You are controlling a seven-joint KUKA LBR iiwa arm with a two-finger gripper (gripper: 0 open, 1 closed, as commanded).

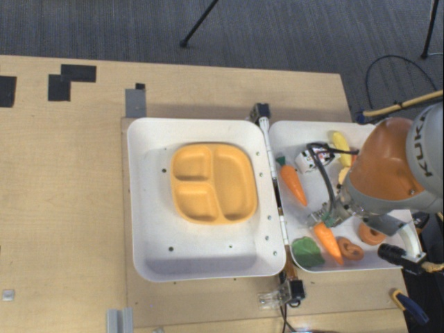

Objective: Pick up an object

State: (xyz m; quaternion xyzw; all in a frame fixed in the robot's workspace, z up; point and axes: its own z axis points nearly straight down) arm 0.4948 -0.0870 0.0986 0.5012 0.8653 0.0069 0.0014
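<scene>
gripper [326, 217] low in the right bin [300, 136], finger state cannot be told | a carrot [327, 241] lies just beside it, toward the bin's near rim, touching or not unclear | second carrot [292, 184] farther up the bin, apart from it | green piece [307, 252] beside the near carrot | letters "ku" readable on the arm [388, 165]

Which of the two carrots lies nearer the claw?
The lower carrot, beside the green toy at the bin's front; the claw hangs just above it. The other carrot lies further up, by the bin's left wall.
</scene>
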